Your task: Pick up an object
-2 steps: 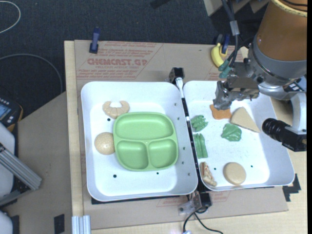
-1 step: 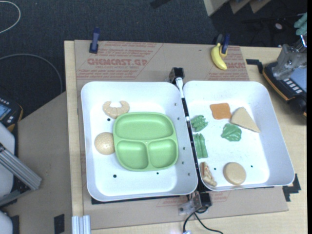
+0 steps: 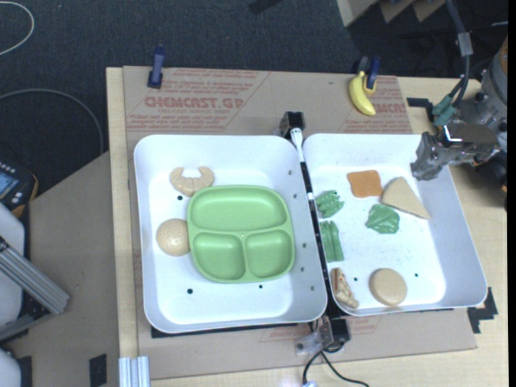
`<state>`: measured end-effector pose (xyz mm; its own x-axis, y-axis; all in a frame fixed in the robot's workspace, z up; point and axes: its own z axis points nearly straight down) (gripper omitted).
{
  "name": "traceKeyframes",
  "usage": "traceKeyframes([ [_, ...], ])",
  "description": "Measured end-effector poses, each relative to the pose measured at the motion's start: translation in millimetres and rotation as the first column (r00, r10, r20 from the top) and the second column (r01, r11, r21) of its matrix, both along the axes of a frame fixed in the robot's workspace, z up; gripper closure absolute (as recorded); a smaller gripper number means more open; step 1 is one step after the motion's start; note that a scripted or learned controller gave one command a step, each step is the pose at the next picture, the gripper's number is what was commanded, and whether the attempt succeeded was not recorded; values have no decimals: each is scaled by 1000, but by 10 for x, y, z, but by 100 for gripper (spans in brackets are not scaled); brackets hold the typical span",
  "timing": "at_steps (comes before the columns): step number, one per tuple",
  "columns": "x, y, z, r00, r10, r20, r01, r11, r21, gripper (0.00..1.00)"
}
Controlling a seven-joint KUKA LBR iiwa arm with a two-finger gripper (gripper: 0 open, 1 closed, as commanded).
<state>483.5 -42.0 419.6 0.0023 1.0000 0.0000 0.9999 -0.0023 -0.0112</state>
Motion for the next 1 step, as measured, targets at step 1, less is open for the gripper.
traceKeyframes([
  [1,-38,175,848,1000,5,23,-5,1000,0,100],
])
